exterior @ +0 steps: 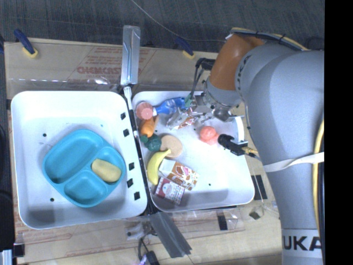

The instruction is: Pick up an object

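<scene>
I cannot tell the state of the jaws (190, 114), and they could slip off the crowded toys (179, 115).

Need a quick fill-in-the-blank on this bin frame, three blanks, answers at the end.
1. The blue divided tray sits in the ____ bin.
2. The yellow potato-shaped item lies on the ____.
3. The banana lies in the right bin, beside the ____ between the bins.

Missing words: left; blue divided tray; divider
</scene>
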Available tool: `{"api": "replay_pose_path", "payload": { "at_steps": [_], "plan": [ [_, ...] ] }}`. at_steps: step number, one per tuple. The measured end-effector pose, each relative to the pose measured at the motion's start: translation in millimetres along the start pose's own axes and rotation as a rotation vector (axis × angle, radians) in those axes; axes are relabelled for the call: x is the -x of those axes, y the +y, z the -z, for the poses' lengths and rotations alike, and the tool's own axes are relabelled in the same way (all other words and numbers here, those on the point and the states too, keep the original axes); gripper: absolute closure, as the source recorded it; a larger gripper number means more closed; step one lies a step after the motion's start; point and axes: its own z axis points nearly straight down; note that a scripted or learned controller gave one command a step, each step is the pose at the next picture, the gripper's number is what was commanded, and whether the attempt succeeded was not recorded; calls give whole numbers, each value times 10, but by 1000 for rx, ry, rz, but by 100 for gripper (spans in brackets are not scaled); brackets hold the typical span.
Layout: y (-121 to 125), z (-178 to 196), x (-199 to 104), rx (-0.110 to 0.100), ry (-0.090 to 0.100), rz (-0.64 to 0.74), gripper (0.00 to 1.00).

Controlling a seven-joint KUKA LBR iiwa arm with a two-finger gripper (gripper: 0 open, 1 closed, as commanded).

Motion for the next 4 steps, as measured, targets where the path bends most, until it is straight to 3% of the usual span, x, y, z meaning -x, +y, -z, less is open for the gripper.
{"api": "replay_pose_path", "payload": {
  "at_steps": [1, 2, 3, 4],
  "plan": [
    [-99, -52, 62, -29, -8, 473, 0],
    [-535, -19, 257, 30, -8, 32, 0],
    [-197, -13, -251, 26, -10, 266, 0],
    [-21, 301, -680, 10, -10, 341, 0]
  ]
}}
